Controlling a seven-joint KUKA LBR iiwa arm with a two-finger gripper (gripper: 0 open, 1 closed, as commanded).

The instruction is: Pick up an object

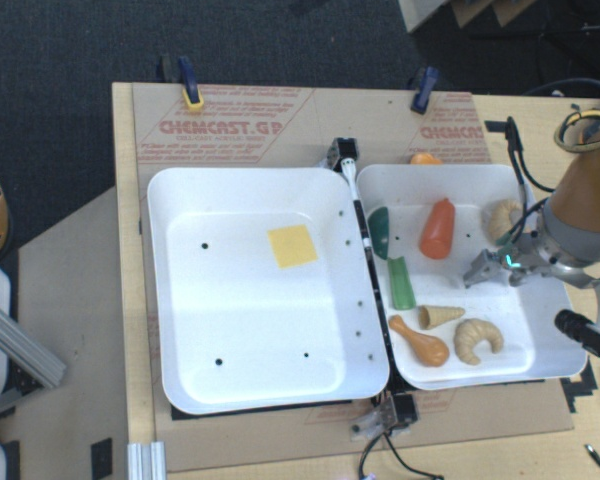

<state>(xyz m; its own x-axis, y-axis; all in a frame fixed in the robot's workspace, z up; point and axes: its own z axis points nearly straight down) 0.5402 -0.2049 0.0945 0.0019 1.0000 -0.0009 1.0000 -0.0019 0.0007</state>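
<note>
Gripping nothing that we can see, our gripper [485, 268] hangs low inside the right bin [550, 363], and whether it is spread or closed we cannot tell; the left bin [180, 368] holds a yellow square [292, 246], well apart; nearer lie a red pepper [437, 229], green spoon [392, 259], croissant [478, 339] and cone [442, 316], probably the handiest picks.

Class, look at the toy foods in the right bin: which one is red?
The red carrot-shaped toy, lying near the top middle of the right white bin. The others there are green, tan or orange-brown; none else is red.
</note>
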